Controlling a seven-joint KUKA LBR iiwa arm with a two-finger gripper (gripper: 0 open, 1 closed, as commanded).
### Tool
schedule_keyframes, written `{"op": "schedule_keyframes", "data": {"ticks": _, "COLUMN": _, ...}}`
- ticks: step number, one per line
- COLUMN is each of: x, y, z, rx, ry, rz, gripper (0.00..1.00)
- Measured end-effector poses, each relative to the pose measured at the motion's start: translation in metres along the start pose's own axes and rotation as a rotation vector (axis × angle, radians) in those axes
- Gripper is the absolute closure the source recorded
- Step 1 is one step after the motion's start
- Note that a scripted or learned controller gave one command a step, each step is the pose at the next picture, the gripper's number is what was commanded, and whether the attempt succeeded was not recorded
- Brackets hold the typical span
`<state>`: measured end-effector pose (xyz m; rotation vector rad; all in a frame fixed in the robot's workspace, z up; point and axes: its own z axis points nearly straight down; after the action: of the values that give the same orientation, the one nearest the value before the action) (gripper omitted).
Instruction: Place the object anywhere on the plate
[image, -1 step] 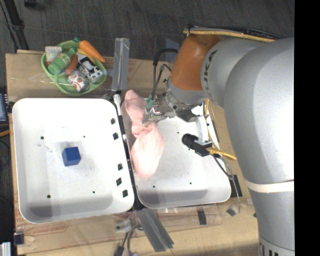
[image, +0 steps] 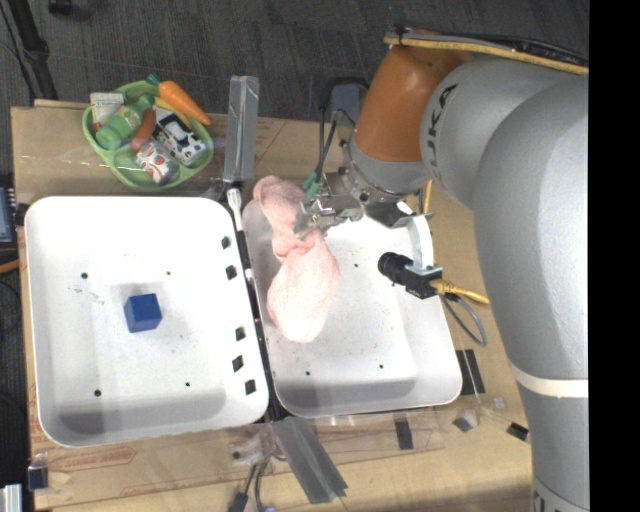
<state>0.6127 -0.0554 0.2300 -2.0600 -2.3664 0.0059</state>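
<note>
While the arm (image: 480, 130) reaches in from your right, its pincer (image: 318, 212) sits over the upper left part of the right bin (image: 400, 385), at the top of a pink cloth (image: 300, 275). You see the fingers closed on the cloth's upper fold; the rest drapes down onto the bin floor. Blue cube (image: 143, 311) lies alone in the left bin (image: 60, 420), well apart. Green bowl (image: 150, 135) of toy food stands on the counter (image: 290, 135) above the left bin
</note>
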Motion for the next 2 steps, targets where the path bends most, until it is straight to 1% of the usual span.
{"op": "schedule_keyframes", "data": {"ticks": 1, "x": 0.056, "y": 0.001, "z": -0.007, "rx": 0.003, "ry": 0.000, "rz": -0.406, "gripper": 1.00}}
{"op": "schedule_keyframes", "data": {"ticks": 2, "x": 0.109, "y": 0.006, "z": -0.006, "rx": 0.004, "ry": 0.000, "rz": -0.812, "gripper": 1.00}}
